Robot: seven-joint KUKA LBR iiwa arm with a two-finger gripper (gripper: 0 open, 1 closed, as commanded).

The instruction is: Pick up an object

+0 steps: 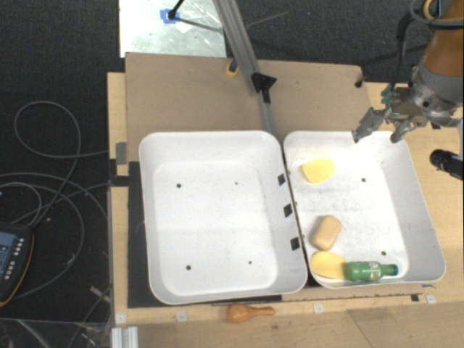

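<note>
Objects for picking lie in the right-hand bin [420, 216], all below and left of the gripper [378, 130]. Nearest is a yellow rounded piece [318, 171], likely light and somewhat soft; a grasp across its narrow width seems soundest. Further off lie a tan oval lump [326, 232], a second yellow piece [327, 264] and a green bottle [370, 270] on its side, touching that piece; the bottle looks smooth and liable to roll. Gripper hangs over the bin's far rim, fingers spread apart, nothing between them. Left-hand bin [210, 216] lies well beyond. An orange object [249, 312] rests outside both bins.
</note>
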